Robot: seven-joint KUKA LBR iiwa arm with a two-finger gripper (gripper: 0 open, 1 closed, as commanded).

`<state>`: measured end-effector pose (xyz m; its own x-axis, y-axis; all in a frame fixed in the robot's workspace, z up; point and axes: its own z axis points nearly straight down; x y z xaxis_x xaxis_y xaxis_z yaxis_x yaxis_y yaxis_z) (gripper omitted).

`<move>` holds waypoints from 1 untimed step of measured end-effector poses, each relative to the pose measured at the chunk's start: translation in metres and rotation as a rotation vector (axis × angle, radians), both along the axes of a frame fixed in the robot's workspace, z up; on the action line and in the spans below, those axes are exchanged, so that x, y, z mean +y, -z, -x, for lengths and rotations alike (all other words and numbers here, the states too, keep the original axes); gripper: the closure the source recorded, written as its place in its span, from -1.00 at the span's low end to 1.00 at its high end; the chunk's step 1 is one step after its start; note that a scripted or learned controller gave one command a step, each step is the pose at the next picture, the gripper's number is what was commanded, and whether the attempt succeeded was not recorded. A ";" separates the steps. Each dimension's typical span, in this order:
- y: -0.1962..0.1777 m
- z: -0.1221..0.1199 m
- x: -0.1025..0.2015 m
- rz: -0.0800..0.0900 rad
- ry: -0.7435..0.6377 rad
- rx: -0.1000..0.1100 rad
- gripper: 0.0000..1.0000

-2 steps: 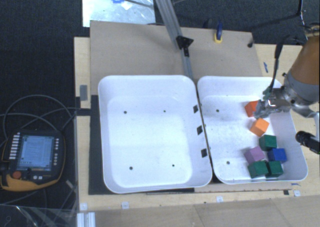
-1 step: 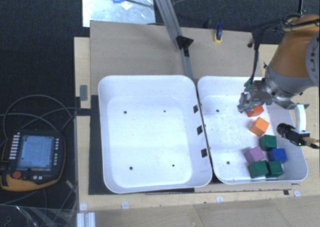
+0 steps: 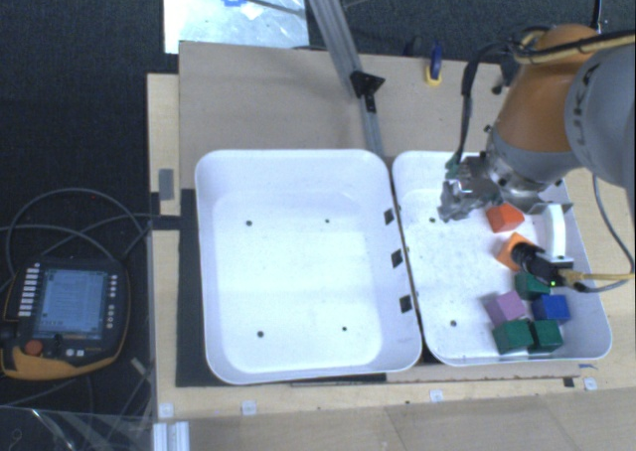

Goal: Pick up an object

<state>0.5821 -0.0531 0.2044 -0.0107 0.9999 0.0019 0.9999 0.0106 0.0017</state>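
Observation:
My gripper [image 3: 455, 203] hangs over the upper left part of the right bin [image 3: 437, 325], with nothing visibly in it. Just right of it lies an orange block [image 3: 504, 217]. A second orange piece [image 3: 512, 251] sits lower, partly behind a black fitting with a green light. In the bin's near right corner lie a purple block [image 3: 507, 306], a blue block [image 3: 553, 308] and two green blocks [image 3: 514, 338], packed close together. The arm's orange band and grey wrist cover the bin's far right corner.
The left bin [image 3: 214, 240] stands beside the right one, sharing a middle rim with black clips. A slanted metal pole [image 3: 338, 27] rises behind the bins. A teach pendant [image 3: 68, 318] with cables lies on the floor at the left.

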 end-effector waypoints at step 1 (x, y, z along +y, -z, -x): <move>-0.017 -0.005 0.053 0.000 -0.001 -0.002 1.00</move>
<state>0.5870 -0.0001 0.2217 -0.0114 0.9999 0.0023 0.9999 0.0114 0.0034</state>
